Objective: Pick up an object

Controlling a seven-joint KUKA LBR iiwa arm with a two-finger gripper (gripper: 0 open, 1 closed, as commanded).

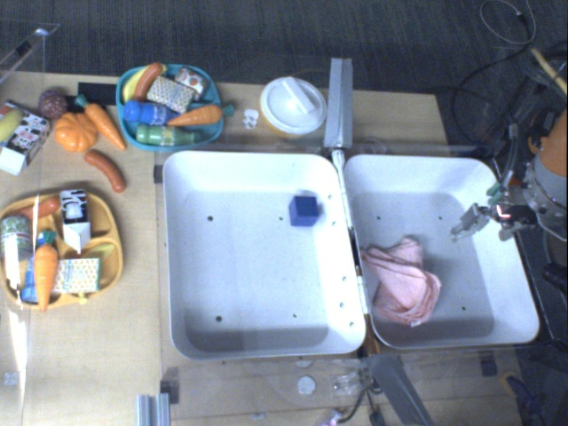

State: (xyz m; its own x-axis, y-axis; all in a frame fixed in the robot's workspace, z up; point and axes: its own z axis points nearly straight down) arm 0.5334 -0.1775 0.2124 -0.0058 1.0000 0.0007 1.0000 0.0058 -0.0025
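Pink cloth (404,280) sits bunched in the right bin (497,327), near its left wall. We've got the end effector (470,220) hovering empty up and to the right of it, fingers looking open. Blue block (304,209) is way further left.

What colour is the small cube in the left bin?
The cube is dark blue, seen clearly in the camera view against the white floor of the left bin.

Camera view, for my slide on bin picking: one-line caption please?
Gripper over the right bin near a pink cloth; blue cube in the left bin.
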